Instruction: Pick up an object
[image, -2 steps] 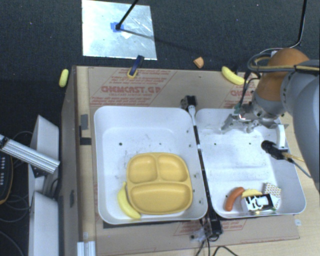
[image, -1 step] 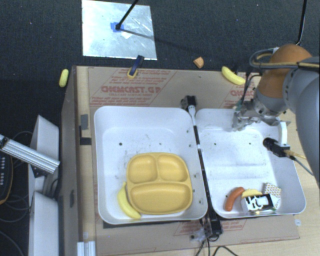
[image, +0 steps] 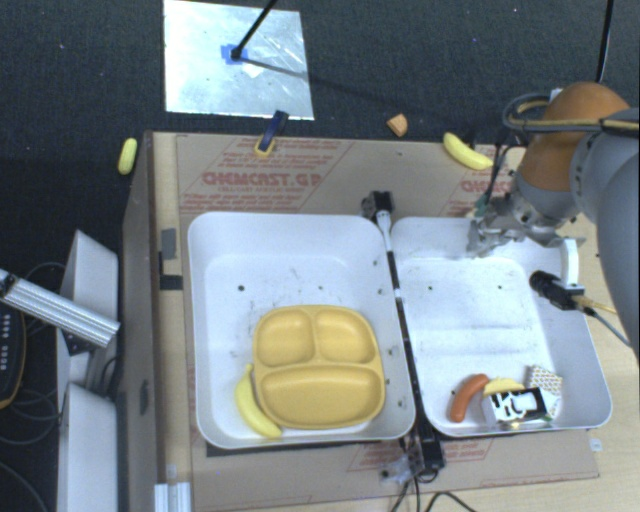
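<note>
The arm (image: 590, 150) reached in from the right, its gripper (image: 484, 240) low over the far edge of the right bin (image: 480, 310), near that bin's back left corner. Whether the fingers were apart or together could not be told at this size. Nothing showed between them. Well apart from the gripper, in the right bin's near corner, lay a hot dog (image: 467, 396), just beside a black-and-white box (image: 520, 405) and a small yellow piece (image: 503, 385). The left bin (image: 215, 300) held a yellow divided plate (image: 318, 365) with a banana (image: 254, 405) touching its left rim. On the surface (image: 300, 180) behind the bins lay another banana (image: 466, 152).
</note>
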